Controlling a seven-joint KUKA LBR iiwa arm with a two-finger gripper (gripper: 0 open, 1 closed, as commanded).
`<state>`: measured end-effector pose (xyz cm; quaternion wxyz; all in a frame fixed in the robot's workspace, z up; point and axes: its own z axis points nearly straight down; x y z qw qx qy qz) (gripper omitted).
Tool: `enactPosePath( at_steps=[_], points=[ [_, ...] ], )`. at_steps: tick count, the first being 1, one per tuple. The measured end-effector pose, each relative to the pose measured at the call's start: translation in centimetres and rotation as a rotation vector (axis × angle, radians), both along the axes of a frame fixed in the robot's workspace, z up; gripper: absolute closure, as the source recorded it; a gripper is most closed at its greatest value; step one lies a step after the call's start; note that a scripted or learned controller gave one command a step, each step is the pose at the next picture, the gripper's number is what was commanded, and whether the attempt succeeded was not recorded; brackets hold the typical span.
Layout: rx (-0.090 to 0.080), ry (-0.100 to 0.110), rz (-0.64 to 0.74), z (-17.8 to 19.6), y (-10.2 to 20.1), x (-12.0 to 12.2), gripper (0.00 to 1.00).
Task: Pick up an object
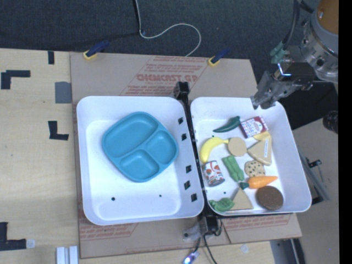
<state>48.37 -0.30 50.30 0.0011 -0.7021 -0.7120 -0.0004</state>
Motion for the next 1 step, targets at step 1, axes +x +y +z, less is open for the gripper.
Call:
enactPosePath(
  at_steps=[1],
  points=[
    [-0.001, -0.004, -0.005, 3.34, 6.62, 0.00, 1.00]
  ],
)
